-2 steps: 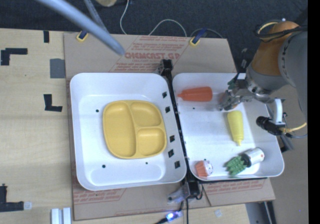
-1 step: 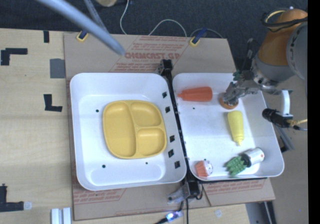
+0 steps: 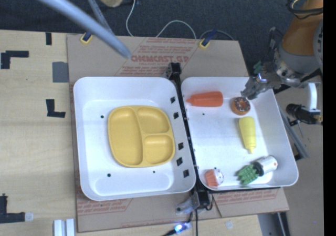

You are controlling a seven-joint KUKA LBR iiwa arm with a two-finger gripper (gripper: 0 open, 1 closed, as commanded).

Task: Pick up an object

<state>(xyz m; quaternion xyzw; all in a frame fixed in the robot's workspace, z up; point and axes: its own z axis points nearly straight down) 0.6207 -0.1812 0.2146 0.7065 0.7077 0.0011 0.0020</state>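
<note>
Item: small round brown object (image 3: pixel 241 105), right bin (image 3: pixel 226 135), far edge. My end effector (image 3: pixel 254 86) sits just beside it, up-right; the object lies down-left. Open or closed: I cannot tell.

Carrot (image 3: pixel 205 99): orange, tapered, lying flat and crosswise at about 11 o'clock in the right bin (image 3: pixel 226 143), pointed end toward the divider.
Round piece (image 3: pixel 241 105): small, brown-orange, speckled top, at 12 o'clock in that bin, just beside the carrot's blunt end, right under the pincer (image 3: pixel 251 91).
Yellow piece (image 3: pixel 248 133): long, corn-like, lying lengthwise at about 2 o'clock from the bin's middle, narrow end toward 6 o'clock.
Green piece (image 3: pixel 248 173): leafy, bumpy, at 5 o'clock, touching a white-and-red cylinder (image 3: pixel 267 164) beside it.
Orange-white piece (image 3: pixel 212 177): small, at 7 o'clock, against the near wall.
</note>
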